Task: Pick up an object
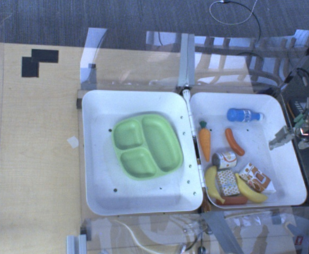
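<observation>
The right bin (273, 103) holds a blue bottle (244, 115) lying at the back, an orange carrot (205, 141) by the left wall and a red sausage (235, 142) in the middle. Nearer the front lie a small can (225, 159), a patterned box (227, 182), an orange-and-white carton (255, 177) and two bananas (251, 191). My gripper (279, 138) hangs low at the bin's right wall, to the right of the sausage and apart from every object. Nothing is seen in it.
The left bin (93, 157) holds a green divided plate (146, 145). A metal divider (186, 62) runs between the bins at the back. Cables and dark gear crowd the far right beside the arm.
</observation>
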Robot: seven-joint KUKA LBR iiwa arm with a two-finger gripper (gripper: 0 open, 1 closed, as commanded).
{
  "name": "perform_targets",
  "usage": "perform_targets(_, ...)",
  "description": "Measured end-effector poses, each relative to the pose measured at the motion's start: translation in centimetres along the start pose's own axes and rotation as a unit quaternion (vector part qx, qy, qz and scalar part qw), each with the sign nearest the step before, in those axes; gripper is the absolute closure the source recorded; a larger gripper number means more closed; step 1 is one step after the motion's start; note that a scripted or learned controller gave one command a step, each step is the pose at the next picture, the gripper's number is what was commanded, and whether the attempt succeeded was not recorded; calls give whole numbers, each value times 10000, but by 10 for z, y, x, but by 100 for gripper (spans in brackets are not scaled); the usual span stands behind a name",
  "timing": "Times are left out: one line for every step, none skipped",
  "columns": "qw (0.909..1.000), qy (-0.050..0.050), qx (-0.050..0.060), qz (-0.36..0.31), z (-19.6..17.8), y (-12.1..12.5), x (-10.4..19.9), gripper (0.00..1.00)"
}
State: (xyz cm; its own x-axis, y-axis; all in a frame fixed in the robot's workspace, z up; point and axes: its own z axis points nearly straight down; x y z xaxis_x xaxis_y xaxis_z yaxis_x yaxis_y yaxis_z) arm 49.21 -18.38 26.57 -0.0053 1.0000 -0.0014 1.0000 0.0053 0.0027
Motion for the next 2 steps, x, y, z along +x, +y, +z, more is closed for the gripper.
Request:
perform_targets(9973,8,5,-740,148,-5,20,0)
perform_targets(9896,-7,-58,-1439,176,84,49,0)
